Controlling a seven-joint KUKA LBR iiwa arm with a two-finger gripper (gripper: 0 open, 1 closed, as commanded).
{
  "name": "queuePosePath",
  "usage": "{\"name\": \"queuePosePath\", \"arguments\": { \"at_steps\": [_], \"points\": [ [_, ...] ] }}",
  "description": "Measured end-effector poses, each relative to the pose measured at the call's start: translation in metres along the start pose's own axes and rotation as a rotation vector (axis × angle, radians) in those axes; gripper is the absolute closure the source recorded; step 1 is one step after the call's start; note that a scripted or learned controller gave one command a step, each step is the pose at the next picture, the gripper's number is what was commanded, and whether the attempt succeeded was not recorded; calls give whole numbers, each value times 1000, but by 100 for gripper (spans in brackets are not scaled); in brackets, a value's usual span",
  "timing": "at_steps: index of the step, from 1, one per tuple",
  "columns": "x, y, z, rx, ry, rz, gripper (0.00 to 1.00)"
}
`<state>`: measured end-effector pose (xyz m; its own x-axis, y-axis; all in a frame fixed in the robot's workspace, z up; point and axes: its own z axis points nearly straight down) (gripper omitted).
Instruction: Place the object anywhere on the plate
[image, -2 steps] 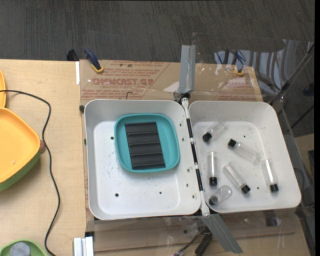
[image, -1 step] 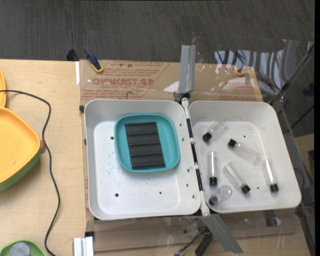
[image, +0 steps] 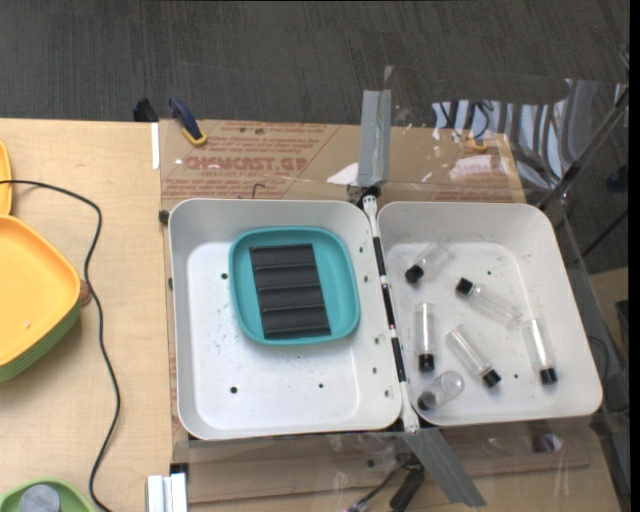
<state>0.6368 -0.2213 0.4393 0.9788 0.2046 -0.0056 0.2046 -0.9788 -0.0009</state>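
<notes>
Two shallow white bins side by side on the bench, meeting along a dark hinge-like seam. In the left-hand bin, toward its far edge and nearer the seam than the outer wall, a teal plate, square with rounded corners, lying flat. On the plate, a black ridged pad covering most of its middle, nothing else on it. In the right-hand bin, several clear vials with black caps, all lying on their sides and well apart from the plate: one near the far corner beside the seam, one toward the middle, one along the seam side, one slanted just beside it, one near the outer wall. In the near corner by the seam, a small clear rounded piece, too faint to identify. Behind the bins, printed cardboard. At the bench's left edge, stacked yellow dishes, with a black cable looping past them.
</notes>
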Motion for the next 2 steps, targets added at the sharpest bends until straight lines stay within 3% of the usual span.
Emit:
{"name": "queuePosePath", "arguments": {
  "at_steps": [2],
  "points": [
    [14, 3, -1, -1, 2, 0, 0]
  ]
}}
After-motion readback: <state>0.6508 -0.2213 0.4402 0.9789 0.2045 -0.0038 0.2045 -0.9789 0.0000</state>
